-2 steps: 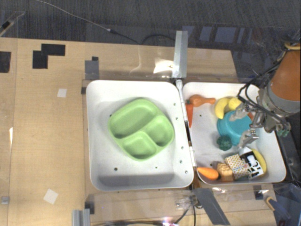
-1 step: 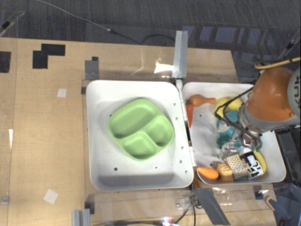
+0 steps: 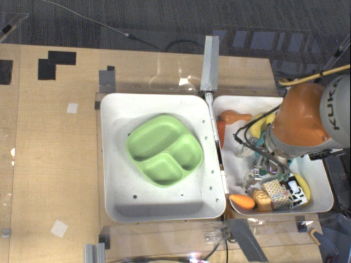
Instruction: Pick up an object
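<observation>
The arm reaches into the right bin point(image 3: 323, 201) from the right, its orange band above the wrist. My gripper point(image 3: 259, 175) hangs low over the bin's front part, just above a tan waffle-like block point(image 3: 272, 190). An orange carrot-shaped piece point(image 3: 242, 201) lies at the front left corner. A black-and-white patterned item point(image 3: 296, 192) and a yellow banana point(image 3: 303, 188) lie to the right of the block. Another orange object point(image 3: 235, 116) sits at the back of the bin, and a yellow one point(image 3: 262, 124) is partly hidden beneath the arm.
The left bin point(image 3: 118, 201) holds a green divided plate point(image 3: 164, 149) lying at an angle. A metal divider post point(image 3: 209, 64) stands between the bins at the back. Wooden bench surface stretches to the left.
</observation>
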You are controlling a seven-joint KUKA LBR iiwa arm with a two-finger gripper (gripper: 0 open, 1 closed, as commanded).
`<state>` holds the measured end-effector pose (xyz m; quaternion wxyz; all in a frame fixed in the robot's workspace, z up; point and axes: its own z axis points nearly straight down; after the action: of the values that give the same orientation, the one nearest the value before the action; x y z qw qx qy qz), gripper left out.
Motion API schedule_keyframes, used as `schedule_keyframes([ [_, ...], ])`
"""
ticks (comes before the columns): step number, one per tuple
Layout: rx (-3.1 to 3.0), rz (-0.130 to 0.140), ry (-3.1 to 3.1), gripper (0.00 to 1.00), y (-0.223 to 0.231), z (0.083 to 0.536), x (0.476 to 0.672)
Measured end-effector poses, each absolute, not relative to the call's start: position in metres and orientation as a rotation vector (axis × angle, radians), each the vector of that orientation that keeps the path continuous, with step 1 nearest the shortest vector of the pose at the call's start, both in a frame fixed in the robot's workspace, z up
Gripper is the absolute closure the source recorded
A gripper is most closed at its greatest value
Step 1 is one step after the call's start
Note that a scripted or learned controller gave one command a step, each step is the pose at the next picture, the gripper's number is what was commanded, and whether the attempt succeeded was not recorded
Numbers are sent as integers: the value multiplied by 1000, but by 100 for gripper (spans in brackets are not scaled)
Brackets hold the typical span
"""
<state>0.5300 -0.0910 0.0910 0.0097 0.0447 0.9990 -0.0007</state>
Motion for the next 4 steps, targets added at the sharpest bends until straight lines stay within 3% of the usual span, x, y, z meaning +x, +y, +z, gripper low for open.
schedule_keyframes([
  [1,515,3,3084,0,-84,89,613],
  [2,501,4,3069,100,-83,105,618],
  [3,501,4,3070,0,-83,105,618],
  [4,87,0,3126,0,-97,90,597],
])
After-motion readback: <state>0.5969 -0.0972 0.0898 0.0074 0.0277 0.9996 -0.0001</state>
